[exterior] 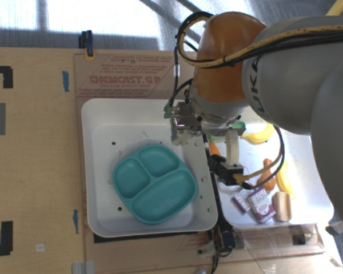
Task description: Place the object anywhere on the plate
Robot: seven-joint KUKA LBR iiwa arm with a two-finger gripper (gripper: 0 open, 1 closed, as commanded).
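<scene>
A teal plate [155,182] with three compartments lies in the left white bin [97,153], and nothing rests on it. My gripper [186,131] hangs under the orange-banded wrist, over the left bin's right rim just beyond the plate's far right corner. No object shows between its fingers from this angle. The right bin [308,210] holds a yellow banana [257,135], a second banana [283,179], an orange carrot [267,173], a purple packet [255,201] and a beige roll [282,205]. The arm hides much of that bin.
A small orange piece [214,148] peeks out by the divider between the bins. Brown cardboard [34,153] covers the bench left of the bins. A blue clamp [87,43] stands at the cardboard's far edge.
</scene>
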